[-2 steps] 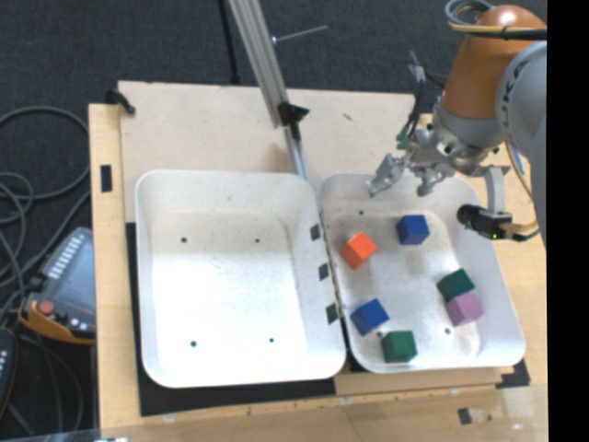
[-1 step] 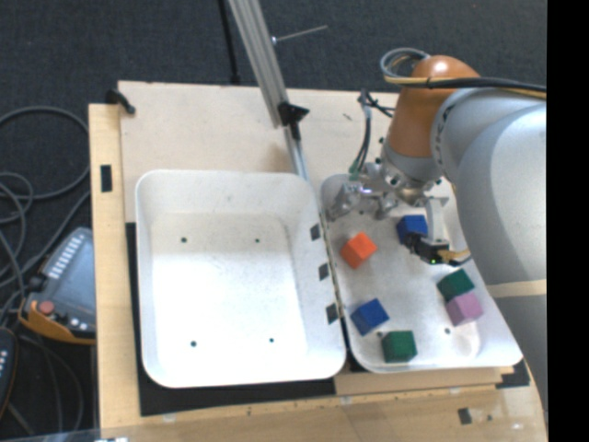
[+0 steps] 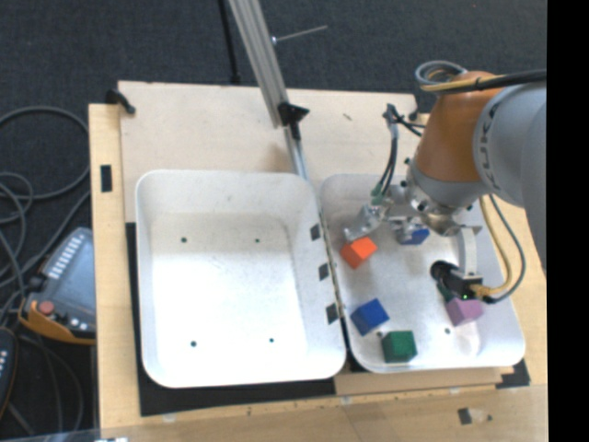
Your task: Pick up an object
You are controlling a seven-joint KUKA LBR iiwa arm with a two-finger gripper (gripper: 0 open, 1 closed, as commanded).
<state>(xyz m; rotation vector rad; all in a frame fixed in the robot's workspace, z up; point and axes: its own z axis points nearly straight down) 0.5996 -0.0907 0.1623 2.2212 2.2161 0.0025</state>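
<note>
Arm over the right bin

The gripper hangs just above the orange block; whether its jaws are open or closed cannot be told. Blue block and green block lie nearer the front.

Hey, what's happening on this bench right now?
A grey and orange robot arm reaches into the right bin, its tool low over the bin's far side, just above an orange block. A blue block, green block and purple block lie loose nearby. Nothing looks lifted yet.

Arm hides part of the right bin.
</note>
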